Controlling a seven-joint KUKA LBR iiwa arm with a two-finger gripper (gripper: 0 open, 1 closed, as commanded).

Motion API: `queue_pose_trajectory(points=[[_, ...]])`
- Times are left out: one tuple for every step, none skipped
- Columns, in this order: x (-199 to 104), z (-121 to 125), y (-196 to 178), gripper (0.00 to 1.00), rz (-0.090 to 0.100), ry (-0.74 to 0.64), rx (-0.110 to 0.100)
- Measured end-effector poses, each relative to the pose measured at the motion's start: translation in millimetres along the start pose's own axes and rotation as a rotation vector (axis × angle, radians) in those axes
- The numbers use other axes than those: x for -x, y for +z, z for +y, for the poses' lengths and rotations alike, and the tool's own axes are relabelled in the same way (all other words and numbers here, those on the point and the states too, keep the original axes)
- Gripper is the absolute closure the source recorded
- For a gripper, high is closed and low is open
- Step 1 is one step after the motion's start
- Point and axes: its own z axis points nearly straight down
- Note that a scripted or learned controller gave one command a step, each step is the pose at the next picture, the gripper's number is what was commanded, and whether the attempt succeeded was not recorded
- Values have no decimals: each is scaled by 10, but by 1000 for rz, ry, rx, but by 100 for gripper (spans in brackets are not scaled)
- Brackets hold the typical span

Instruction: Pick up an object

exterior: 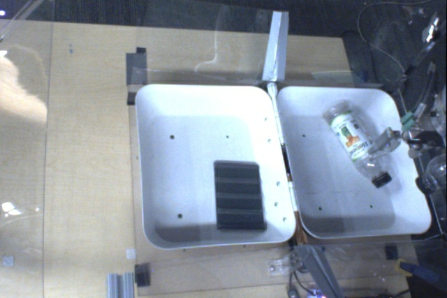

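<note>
I have two shallow white bins side by side on the wooden bench (77,150). The left bin (160,150) holds one thing: a black ribbed rectangular block (239,195), lying flat toward the near wall, right of that bin's middle. Its far end sits close to the bin's middle and its near end stops just short of the near wall; the floor to its left and beyond it is bare white.

The right bin (314,178) holds a clear plastic bottle (353,139) with a white, green and orange label, lying on its side on a slant, one end pointing to the far left and the other to the near right. A small dark piece (381,179) lies just past the bottle's near-right end, close to the right wall.

The gripper (392,139) comes in over the right bin's right edge, its grey fingertip close against the bottle's lower right part. I cannot tell whether the fingers are spread or closed, and I do not see the bottle between them.

The left and near parts of the right bin's floor are bare. A metal strip (275,45) stands behind the seam where the bins meet
</note>
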Motion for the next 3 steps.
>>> queue_pose_trajectory(points=[[-728, 1, 12, 0, 1, -45, 1], [-409, -1, -372, 0, -1, -260, 4], [-963, 233, 802, 0, 1, -265, 0]])
